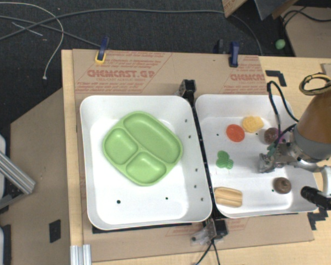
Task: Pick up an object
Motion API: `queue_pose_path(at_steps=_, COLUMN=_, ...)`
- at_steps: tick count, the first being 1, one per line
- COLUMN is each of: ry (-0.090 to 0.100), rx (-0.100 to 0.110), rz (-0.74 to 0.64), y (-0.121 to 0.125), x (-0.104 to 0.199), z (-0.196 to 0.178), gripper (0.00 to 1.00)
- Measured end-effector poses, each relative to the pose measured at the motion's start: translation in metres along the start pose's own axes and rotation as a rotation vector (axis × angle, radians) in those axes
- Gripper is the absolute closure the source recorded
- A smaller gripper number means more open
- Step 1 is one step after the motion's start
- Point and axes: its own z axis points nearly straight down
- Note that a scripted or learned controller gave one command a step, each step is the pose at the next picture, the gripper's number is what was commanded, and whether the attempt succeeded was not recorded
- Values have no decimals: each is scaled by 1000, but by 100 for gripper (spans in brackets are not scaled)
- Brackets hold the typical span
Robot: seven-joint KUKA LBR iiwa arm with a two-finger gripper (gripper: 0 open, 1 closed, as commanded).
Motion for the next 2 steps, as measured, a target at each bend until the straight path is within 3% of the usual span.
queue_pose_path(at_steps=1, ry=-2, rx=-7, rz=1, y=1, x=-1, z=-14, gripper=100)
queue_pose_path(at_steps=2, ry=-6, rx=-12, rz=-1, y=1, x=-1, z=-78, gripper=100)
